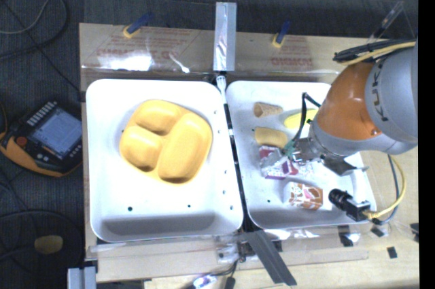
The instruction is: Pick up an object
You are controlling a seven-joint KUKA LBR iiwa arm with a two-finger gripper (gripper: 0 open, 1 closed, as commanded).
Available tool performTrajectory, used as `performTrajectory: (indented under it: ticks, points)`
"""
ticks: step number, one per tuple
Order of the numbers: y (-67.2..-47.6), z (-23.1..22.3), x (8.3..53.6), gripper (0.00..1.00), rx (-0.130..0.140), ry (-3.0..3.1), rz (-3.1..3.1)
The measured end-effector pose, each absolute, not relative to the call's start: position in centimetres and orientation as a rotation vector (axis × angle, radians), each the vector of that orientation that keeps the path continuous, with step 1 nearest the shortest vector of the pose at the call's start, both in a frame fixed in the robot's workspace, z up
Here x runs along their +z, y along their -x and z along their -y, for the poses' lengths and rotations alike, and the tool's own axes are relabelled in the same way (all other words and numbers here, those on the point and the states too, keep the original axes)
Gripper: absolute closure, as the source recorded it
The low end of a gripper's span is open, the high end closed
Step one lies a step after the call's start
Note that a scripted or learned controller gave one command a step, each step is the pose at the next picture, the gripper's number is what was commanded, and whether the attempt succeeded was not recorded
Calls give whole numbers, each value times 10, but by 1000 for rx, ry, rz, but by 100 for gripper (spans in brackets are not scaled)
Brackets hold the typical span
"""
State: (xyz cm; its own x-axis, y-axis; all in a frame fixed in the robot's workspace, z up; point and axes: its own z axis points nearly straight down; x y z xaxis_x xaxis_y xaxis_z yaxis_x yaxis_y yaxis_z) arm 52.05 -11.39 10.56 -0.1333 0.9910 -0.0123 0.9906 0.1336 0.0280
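Nearest the camera, on the front edge of the counter (170, 264), metal brackets and clamps sit below the two bins. In the right bin (255, 209), closest to its front wall, lies a small orange-and-white packet (304, 196), flat on the floor. Just behind it a crumpled red-and-silver wrapper (275, 163) rests under the wrist of the arm (350, 114), and the claw (299, 151) sits low right beside that wrapper; whether it is released or clenched cannot be told, since the wrist hides it. Behind the wrapper lies a yellow sponge-like piece (270, 136), then a tan roll (267, 109) near the rear wall, with a yellow round thing (297, 120) partly covered by the arm.

In the left bin (109, 213) a large yellow padded lump (165, 140) fills the middle.

By the look of it, the step in hand is the descent onto a target, most likely the wrapper or something touching it. Nothing is seen held. The next move likely calls for closing firmly on the crinkled foil and lifting straight up without dragging the neighbouring sponge piece along.

Beyond the bins, blue clips (138, 24) hold a clear sheet at the rear.
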Motion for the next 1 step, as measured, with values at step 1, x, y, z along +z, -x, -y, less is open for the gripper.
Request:
performTrajectory:
  ticks: [1]
  points:
    - [-539, 115, 100, 0, 25, -2165, -2241]
